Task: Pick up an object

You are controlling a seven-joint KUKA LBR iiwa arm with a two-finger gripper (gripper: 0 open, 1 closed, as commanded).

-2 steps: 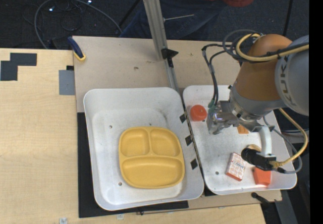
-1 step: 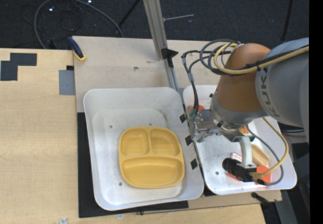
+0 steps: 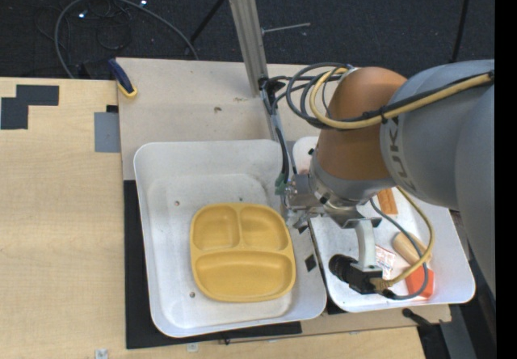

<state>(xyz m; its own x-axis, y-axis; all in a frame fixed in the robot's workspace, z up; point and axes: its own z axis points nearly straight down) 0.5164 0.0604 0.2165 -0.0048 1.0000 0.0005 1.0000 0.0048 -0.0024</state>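
- The left bin holds a yellow divided plate, lying flat in its near half and in full view; it has three compartments, the wide one nearest.
- The right bin is mostly covered by the arm. At its near right corner a red-orange piece shows in part, too blurred to name.
- Just beyond it lies a tan stick-like handle, its far end cut off by the arm, and past that an orange strip of which only a short length shows.
- The gripper hangs over the wall between the two bins, just beside the plate's right edge. The wrist hides most of it, so I cannot tell whether it is open or shut, or whether it has hold of anything.
- The arm fills the right side, its orange band wrapped in looped cables.
- A small white shape peeks out at the bin's far edge, unidentifiable.
- Farther back stands an aluminium post, and a blue-and-yellow tool lies on the bench's far left corner.
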